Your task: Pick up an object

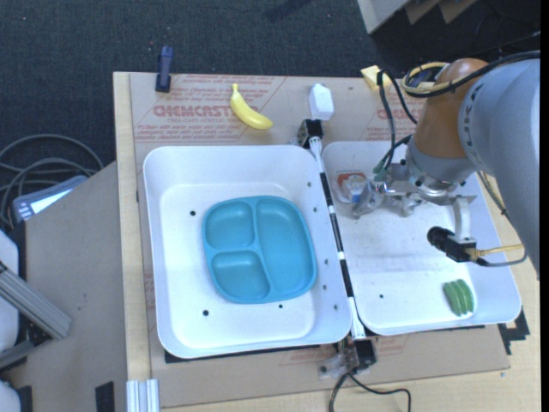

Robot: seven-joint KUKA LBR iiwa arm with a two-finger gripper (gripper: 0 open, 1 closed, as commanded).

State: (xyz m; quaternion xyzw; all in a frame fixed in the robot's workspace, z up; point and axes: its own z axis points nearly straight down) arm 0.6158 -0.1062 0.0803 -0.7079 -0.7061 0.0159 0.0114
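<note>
While gripper [364,197], state unclear, hangs over right bin [403,273] far-left corner, green object [460,298] hugs near-right rim.

A light blue plate [257,249] with three compartments lies flat, open side up, in the middle of the left bin [171,256]. It is turned slightly askew to the bin's walls and stands clear of all of them. A small oblong green object [459,297] lies in the near right corner of the right bin [403,307], close to the rim. In that bin's far left corner sits a small reddish and white item [350,184], too indistinct to identify.
</note>
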